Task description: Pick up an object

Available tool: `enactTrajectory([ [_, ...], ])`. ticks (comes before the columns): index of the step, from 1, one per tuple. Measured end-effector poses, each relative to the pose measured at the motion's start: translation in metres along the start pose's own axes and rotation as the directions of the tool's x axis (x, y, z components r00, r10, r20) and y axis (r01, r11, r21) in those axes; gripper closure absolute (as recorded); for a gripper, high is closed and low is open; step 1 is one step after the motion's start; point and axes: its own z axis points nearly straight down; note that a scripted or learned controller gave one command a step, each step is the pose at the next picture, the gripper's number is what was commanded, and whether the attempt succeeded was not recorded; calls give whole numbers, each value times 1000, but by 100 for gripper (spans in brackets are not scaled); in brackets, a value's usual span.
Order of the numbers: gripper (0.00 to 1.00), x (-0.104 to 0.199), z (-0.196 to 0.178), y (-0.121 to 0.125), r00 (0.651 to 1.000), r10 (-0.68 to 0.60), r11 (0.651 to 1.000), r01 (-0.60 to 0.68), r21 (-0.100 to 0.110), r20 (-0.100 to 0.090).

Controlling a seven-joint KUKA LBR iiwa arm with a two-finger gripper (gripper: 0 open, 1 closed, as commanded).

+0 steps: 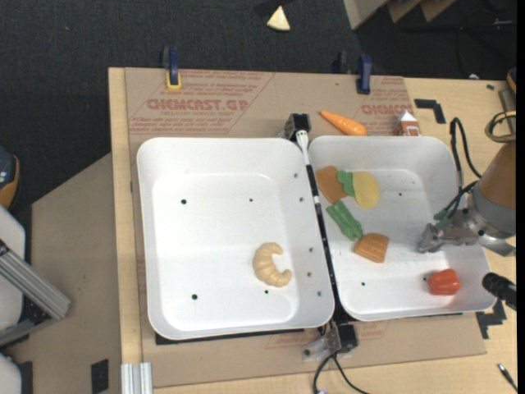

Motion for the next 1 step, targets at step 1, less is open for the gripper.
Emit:
enactTrajectory([
  [1, 100, 0, -2, -36, 1000, -3, 1000, 3, -4, 2],
])
